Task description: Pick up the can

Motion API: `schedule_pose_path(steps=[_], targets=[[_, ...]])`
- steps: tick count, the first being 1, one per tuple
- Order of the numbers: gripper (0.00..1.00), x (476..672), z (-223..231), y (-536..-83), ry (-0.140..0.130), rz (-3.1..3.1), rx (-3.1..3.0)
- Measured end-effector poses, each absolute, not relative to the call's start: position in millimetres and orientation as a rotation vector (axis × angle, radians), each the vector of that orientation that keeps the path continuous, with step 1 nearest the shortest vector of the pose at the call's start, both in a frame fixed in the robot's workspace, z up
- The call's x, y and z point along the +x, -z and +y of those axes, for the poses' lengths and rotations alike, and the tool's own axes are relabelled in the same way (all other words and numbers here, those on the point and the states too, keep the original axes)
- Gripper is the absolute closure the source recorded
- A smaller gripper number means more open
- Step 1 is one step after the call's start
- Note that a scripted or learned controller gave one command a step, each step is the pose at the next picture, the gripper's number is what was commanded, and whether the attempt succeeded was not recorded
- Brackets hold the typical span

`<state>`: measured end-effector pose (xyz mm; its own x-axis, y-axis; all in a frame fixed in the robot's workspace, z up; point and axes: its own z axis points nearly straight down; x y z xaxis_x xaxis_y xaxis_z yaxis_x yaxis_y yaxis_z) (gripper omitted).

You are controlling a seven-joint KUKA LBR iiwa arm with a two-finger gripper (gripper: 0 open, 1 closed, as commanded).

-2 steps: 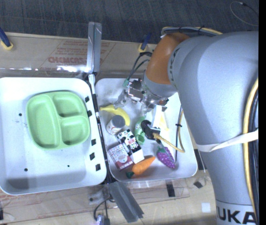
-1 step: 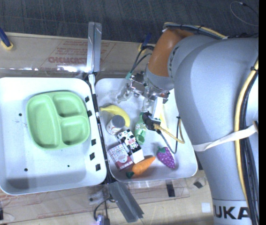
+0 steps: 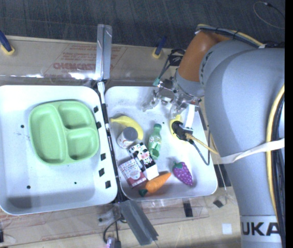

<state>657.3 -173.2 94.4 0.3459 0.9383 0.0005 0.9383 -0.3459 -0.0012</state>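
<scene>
Can (image 3: 127, 136) stood upright mid-frame against the banana (image 3: 126, 122): probably light, rigid, slick; grip its sides. Whether the gripper (image 3: 165, 99) held anything, I couldn't tell.

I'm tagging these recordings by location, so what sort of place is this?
Probably a robotics lab bench set up for pick-and-place trials. A KUKA arm reaches over two white bins: the right bin holds toy food and a can, the left bin a green divided plate. Blue clamps pin the board down.
</scene>
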Motion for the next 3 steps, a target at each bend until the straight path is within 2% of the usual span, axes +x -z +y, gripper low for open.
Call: schedule_pose_path(steps=[1,2,3], targets=[[0.00,656.4,-99.3,-91.1,-0.006,-1.810,-2.562],[0.00,656.9,-71.0,-192.7,-0.001,-1.621,-2.689],[0.00,656.0,-31.0,-190.9,-0.008,-1.595,-2.701]])
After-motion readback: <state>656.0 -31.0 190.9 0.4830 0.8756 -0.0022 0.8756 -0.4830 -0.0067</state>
